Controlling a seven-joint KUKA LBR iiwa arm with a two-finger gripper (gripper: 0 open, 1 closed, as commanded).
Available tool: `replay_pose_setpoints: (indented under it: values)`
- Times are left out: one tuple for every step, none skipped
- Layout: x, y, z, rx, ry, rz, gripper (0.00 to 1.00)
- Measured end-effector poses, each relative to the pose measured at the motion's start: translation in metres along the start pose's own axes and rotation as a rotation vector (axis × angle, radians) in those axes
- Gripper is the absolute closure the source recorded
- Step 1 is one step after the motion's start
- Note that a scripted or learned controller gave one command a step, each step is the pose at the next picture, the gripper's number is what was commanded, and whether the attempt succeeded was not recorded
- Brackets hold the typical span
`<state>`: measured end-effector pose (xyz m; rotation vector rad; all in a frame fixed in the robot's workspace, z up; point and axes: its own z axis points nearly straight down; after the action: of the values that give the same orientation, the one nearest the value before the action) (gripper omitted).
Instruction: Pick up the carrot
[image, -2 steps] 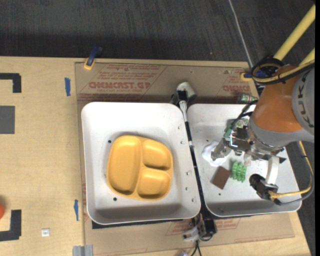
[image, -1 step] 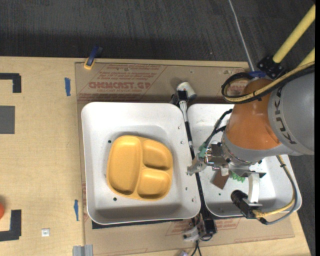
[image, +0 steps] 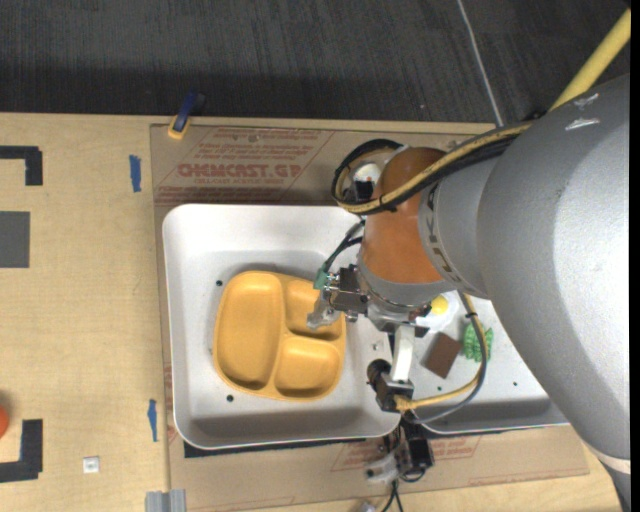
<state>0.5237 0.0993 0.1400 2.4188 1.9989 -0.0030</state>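
Observation:
My gripper (image: 326, 300) hangs over the left bin (image: 190, 300), at the right edge of a yellow divided plate (image: 270, 335). The grey arm with its orange band (image: 400, 230) covers the strip between the two bins. A small green leafy piece (image: 473, 342) lies in the right bin just past the arm; I cannot tell whether it belongs to the carrot. No orange carrot body is visible around it.
A brown block (image: 441, 355) and a small yellow and white item (image: 438, 309) lie in the right bin (image: 500, 400) beside the arm. Cables (image: 400, 400) hang across the bins' front rims. Brown cardboard surrounds the bins.

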Motion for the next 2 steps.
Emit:
replay_pose_setpoints:
  values:
    - [0.003, 0.012, 0.014, 0.019, 0.0, -0.096, 0.0]
    - [-0.01, 0.014, 0.005, 0.024, -0.02, -0.081, 1.0]
